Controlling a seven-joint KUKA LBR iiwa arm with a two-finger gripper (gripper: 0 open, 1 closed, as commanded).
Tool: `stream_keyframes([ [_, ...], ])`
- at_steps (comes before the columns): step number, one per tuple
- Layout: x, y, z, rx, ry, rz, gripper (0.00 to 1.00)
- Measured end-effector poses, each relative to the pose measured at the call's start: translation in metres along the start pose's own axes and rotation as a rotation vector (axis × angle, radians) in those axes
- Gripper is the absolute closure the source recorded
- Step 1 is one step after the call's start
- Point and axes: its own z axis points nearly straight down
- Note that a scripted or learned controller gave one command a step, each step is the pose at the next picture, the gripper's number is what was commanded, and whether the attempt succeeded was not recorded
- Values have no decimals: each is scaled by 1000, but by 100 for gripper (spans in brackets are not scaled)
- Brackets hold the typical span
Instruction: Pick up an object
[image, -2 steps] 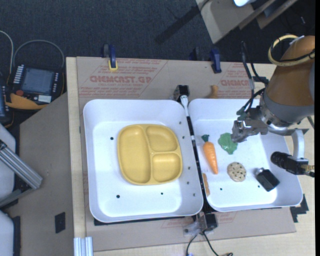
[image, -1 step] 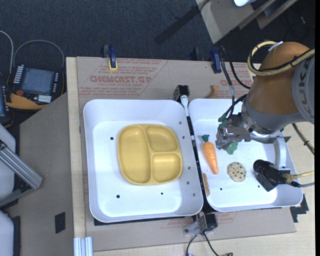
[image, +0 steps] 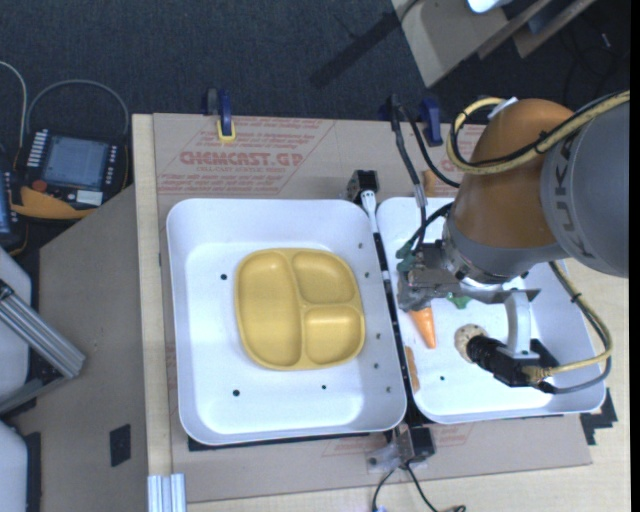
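The grey KUKA arm with its broad orange band (image: 515, 170) reaches in from the right and hangs over the right-hand shallow white plastic bin (image: 560, 395), covering much of that bin's upper half. The left-hand shallow white plastic bin (image: 200, 390) sits just beside it, their rims meeting along the middle. In the left bin lies a yellow plastic plate divided into three compartments (image: 298, 306), flat and roughly centred.

At the arm's lower end the two-finger gripper (image: 425, 290) points down near the right bin's left wall. I cannot tell how the claw stands; it is too dark and crowded there to read.

The likeliest target is a small orange carrot-shaped toy (image: 426, 326), lying on the right bin's floor just below the gripper, its point aimed toward the near edge. I judge it light and stiff, probably smooth plastic, so it may roll or squirt out of a pinch; taking it across the thicker upper part, with the grip set square to its length, looks safest. A green piece (image: 459, 299) shows just above it, partly hidden. Nearby to the right rests a small cream-coloured rounded object (image: 468, 340), touching a black cable fitting, too small to name.
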Motion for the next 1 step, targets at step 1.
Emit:
stream_keyframes([
  [1, 56, -9, 9, 0, 0, -2, 100],
])
